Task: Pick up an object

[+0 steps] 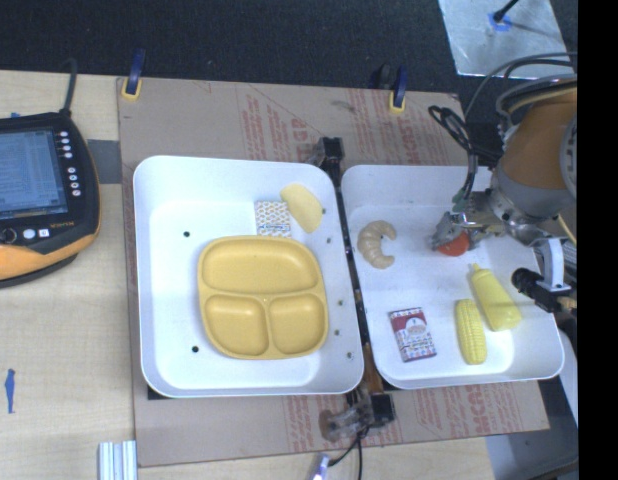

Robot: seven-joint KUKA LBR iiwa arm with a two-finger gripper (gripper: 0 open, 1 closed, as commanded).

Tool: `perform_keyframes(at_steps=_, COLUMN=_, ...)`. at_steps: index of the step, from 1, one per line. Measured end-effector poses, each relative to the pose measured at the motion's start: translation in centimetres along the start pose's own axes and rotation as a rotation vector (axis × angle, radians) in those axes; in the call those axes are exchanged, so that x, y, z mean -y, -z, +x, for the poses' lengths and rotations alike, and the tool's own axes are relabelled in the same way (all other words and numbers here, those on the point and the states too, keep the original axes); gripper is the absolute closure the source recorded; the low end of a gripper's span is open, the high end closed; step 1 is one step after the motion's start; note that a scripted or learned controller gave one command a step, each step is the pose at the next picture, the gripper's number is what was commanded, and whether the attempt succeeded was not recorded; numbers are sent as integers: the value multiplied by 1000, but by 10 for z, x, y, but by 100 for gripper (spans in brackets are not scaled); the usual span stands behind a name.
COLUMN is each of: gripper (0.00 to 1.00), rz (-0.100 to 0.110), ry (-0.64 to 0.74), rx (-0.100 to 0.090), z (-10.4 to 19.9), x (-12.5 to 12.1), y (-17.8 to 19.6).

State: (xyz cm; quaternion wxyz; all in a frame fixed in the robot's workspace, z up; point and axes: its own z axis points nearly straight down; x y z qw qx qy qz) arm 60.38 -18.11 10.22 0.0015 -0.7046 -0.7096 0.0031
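Observation:
My gripper (452, 230) is low in the right bin (409, 174), in its upper right part. A small red object (455, 248) lies right under its tip, touching or nearly touching it, and is partly hidden by it. A tan croissant (378, 243) lies to the left of the gripper. Below and to the right lie a yellow bottle (494, 298) and a corn cob (471, 331). A small red box (412, 334) rests near the bin's front.
The left bin (161, 268) holds a yellow divided plate (262, 296), a small patterned packet (273, 218) and a pale yellow piece (302, 207). A tablet controller (29, 193) lies at the bench's far left. Cables hang near the arm at upper right.

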Motion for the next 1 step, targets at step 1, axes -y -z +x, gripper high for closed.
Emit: perform_keyframes(at_steps=1, gripper=100, rz=-5, ry=-2, rx=-3, z=65, x=-37, y=75)
